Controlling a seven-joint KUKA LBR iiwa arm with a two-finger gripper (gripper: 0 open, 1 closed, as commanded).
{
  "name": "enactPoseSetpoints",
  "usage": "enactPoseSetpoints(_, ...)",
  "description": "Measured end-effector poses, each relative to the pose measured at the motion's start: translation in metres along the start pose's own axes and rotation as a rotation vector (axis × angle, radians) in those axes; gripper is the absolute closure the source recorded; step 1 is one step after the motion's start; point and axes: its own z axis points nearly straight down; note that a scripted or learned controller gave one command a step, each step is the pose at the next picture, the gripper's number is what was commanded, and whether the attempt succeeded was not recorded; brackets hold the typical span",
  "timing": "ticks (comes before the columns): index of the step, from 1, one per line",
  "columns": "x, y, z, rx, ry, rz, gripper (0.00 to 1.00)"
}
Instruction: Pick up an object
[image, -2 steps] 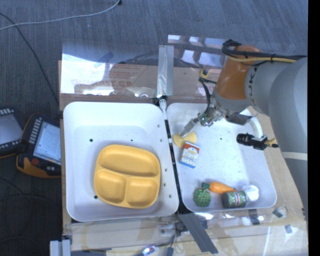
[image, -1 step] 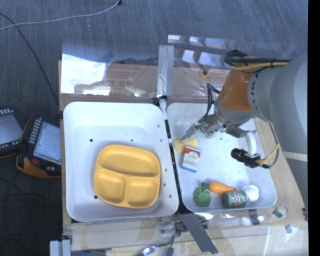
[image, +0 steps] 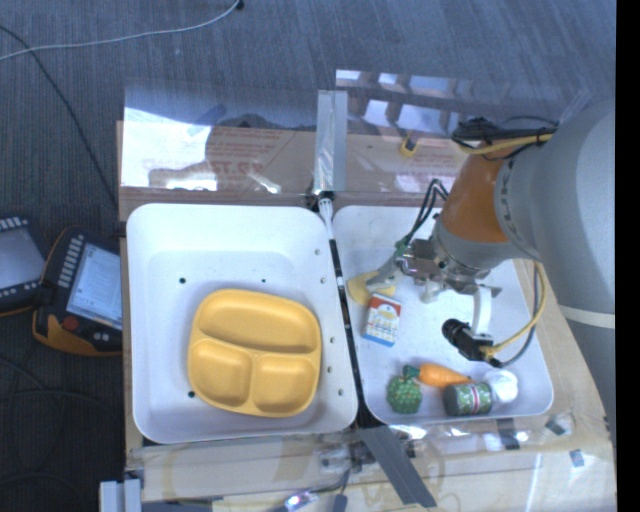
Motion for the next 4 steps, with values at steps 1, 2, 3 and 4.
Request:
enactPoseSetpoints(1,0.002,0.000,-0.009,0.002,0.004,-0.002,1.00)
enactPoseSetpoints(2,-0.001,0.027,-0.095,0.021,-0.006,-0.060,1.00)
enactPoseSetpoints(3,0.066,-0.002,-0.090,0.022,-0.003,-0.221,1.00)
enactPoseSetpoints(4,0.147,-0.032,-0.125,0.022,-0.002,-0.274,1.00)
